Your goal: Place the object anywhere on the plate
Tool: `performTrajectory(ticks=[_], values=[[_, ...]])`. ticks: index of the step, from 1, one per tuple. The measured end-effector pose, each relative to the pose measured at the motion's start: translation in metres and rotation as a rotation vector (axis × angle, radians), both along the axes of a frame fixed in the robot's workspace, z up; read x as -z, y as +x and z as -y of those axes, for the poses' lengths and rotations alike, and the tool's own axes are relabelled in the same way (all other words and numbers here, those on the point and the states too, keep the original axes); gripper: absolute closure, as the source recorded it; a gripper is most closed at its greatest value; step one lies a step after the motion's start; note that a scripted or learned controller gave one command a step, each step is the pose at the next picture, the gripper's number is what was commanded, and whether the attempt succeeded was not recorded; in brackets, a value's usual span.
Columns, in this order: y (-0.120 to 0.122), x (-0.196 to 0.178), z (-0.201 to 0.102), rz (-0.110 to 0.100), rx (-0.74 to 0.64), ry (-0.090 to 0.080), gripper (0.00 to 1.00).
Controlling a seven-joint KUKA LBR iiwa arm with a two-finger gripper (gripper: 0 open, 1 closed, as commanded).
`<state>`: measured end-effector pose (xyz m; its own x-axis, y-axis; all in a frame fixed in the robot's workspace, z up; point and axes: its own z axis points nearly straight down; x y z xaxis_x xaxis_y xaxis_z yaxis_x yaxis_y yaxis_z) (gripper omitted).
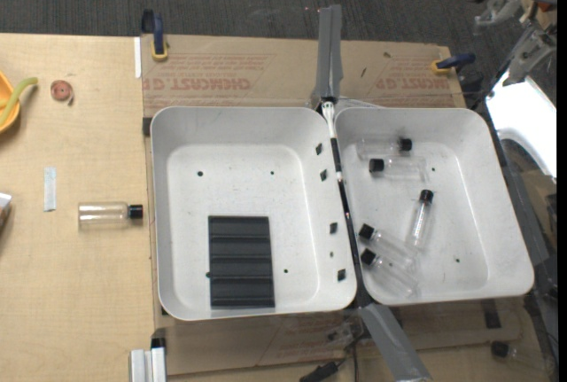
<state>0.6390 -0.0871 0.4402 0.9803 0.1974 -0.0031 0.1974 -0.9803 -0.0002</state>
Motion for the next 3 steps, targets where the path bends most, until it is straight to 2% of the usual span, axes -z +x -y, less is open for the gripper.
performTrajectory(ticks=[1, 2, 3], values=[[-0.024, 0.001, 0.080, -0.004, -0.079, 0.000, 0.00], [-0.071, 0.000, 0.135, -0.003, -0.002, 0.001, 0.00], [-0.141, 0.000, 0.129, -0.003, -0.002, 0.001, 0.00]])
